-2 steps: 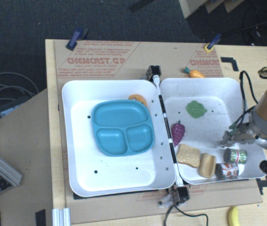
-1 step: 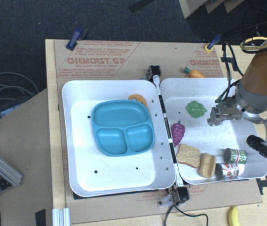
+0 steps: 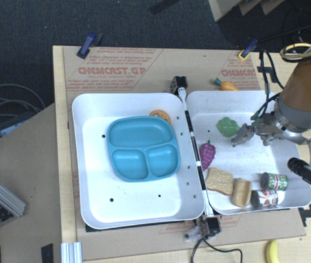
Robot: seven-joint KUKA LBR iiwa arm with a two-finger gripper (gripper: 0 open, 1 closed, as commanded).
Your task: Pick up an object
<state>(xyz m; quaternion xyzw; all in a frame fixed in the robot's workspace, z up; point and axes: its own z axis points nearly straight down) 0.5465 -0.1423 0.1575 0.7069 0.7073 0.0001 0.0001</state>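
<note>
One green toy vegetable [image 3: 228, 126], likeliest pick, lying loose on the floor of the right bin [image 3: 287, 100]. Roughly round, no clear long axis, so no favoured approach angle. Just to the right of that green piece and slightly nearer the camera: the gripper [image 3: 254, 136], fingers [image 3: 241, 137] spread apart with nothing between them, leading tip close beside the piece but seemingly not touching. Judged next: a short shift leftward to straddle it before closing. Below-left of the green piece, purple grapes [image 3: 207, 153] against the bins' shared wall. Farther toward the camera from the green piece, a bread slice [image 3: 219, 181] and a tan roll [image 3: 241, 192] touching each other, then two cans [image 3: 273, 181] to their right. Well left of the green piece, a blue divided tray [image 3: 143, 155] in the other bin [image 3: 92, 163].
</note>
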